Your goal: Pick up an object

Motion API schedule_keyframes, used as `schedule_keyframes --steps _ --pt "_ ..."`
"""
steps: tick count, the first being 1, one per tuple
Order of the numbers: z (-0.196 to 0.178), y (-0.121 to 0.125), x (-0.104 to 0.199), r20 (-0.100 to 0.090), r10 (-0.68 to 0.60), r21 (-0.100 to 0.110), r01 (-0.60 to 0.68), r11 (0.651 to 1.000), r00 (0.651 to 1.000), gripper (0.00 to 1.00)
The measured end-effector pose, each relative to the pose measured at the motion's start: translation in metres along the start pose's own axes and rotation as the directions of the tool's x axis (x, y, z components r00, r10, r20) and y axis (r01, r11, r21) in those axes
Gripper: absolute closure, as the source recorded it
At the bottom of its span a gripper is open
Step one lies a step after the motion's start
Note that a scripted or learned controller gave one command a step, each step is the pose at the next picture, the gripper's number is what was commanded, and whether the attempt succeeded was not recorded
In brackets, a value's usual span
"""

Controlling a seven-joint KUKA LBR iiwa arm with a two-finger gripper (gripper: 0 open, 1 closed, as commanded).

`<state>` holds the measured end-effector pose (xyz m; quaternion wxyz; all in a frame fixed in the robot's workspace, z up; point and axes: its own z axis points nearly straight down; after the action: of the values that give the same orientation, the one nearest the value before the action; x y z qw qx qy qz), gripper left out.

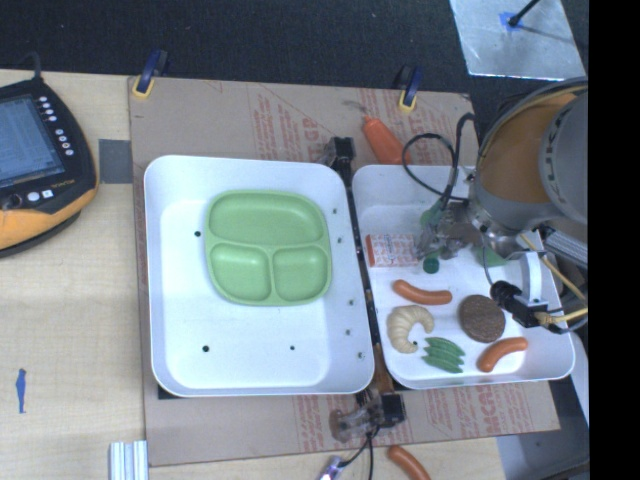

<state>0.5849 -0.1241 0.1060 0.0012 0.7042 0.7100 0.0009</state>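
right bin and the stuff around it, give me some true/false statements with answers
1. The green divided tray lies in the left bin. True.
2. The croissant lies in the left bin. False: it lies in the right bin, near its front left corner.
3. The brown round patty lies between two sausages. True.
4. The gripper holds the green pea pod. False: the pod lies on the bin floor beside the croissant, apart from the gripper.
5. An orange carrot lies outside the bins, behind the right one. True.
6. The tray holds a sausage. False: its compartments hold nothing.
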Motion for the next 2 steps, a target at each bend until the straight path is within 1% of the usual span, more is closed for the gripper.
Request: schedule_keyframes --steps 1,2 --pt "-0.086 -0.025 0.035 -0.001 0.004 0.005 -0.004 1.000 1.000 1.00" --pt "-0.086 -0.018 0.051 0.000 0.004 0.005 -0.004 1.000 1.000 1.00"
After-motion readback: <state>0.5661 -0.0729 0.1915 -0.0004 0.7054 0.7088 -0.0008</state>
